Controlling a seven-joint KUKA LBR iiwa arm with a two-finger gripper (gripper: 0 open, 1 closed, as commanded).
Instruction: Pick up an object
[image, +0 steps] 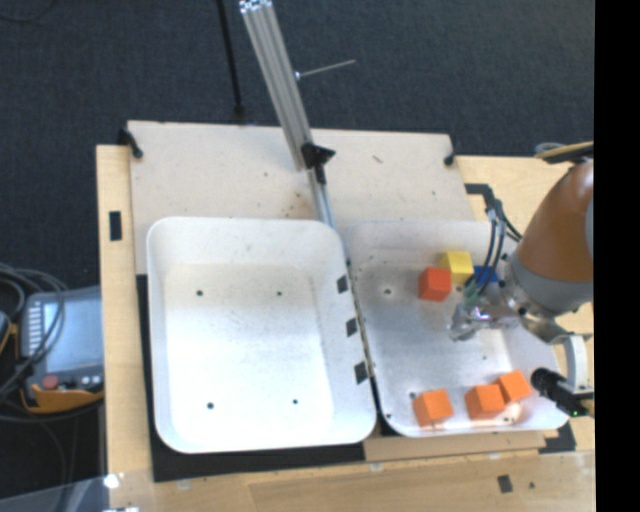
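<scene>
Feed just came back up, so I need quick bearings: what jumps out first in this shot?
The bright blocks in the right bin: a yellow block touching an orange block near its far side, and three more orange blocks along its near edge. The arm reaches in from the right, its end effector low over the bin beside the yellow and orange pair.

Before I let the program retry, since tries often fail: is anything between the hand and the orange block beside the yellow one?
Nothing visible: the hand sits just right of the orange block, with bare bin floor between.
</scene>
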